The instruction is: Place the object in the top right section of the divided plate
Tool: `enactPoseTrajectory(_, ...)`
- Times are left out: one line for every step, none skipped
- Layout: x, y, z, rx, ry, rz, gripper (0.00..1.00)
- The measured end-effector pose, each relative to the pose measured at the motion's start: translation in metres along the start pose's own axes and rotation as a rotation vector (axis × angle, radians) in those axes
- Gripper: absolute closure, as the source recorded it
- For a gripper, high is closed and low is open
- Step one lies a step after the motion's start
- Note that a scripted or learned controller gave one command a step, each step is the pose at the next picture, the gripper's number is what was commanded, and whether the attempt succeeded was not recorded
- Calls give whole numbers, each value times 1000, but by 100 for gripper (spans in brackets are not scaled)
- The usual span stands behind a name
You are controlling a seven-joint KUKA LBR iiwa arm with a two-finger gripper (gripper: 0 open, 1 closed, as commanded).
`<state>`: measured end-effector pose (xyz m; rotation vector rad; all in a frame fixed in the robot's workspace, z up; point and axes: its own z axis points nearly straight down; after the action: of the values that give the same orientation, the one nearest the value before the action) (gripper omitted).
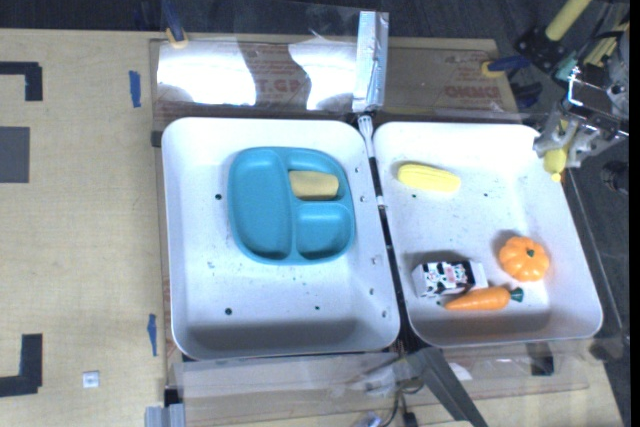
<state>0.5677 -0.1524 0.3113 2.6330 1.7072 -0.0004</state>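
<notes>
Now I see the yellow object (314,184) lying in the upper right section of the blue divided plate (262,205); jaws I cannot tell, so a late release could drag it.

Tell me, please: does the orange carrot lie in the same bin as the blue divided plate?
No, the carrot lies in the right bin, while the divided plate sits in the left bin.

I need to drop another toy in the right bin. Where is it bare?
Bare: the middle, between the corn and the pumpkin, and the top right corner. Crowded: the front edge, with the cow box touching the carrot.
</notes>
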Motion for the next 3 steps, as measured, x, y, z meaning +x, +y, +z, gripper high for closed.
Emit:
enactPoseTrajectory(14,32,-108,-5,2,-182,100)
enactPoseTrajectory(-12,46,-124,-3,0,-285,100)
enactPoseTrajectory(-21,64,-124,-3,0,-402,100)
